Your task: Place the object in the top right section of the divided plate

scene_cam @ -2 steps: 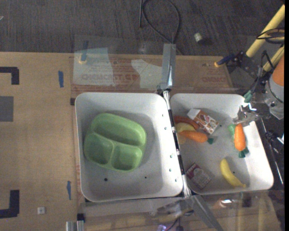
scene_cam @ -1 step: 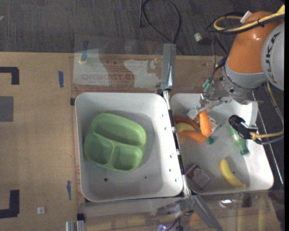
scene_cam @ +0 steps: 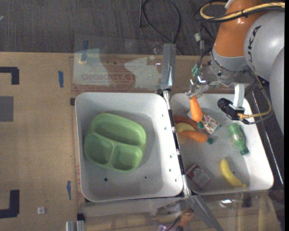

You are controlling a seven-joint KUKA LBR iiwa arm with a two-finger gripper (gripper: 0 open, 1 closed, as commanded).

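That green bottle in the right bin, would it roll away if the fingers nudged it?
Probably. The green bottle lies on its side on the right bin's smooth floor, so a sideways push could roll it. It looks like light plastic, likely stiff but slippery.

Arm [scene_cam: 266,40]: glossy grey casing, orange band above wrist, dark lettering on shell. Yellow cable [scene_cam: 226,11] looped over top. Black fitting [scene_cam: 228,109] beside wrist.

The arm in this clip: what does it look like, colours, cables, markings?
The arm has rounded light-grey shells with a broad orange band and dark lettering on the grey casing. Yellow and black cables loop over its top. The gripper is metallic with small teal parts.
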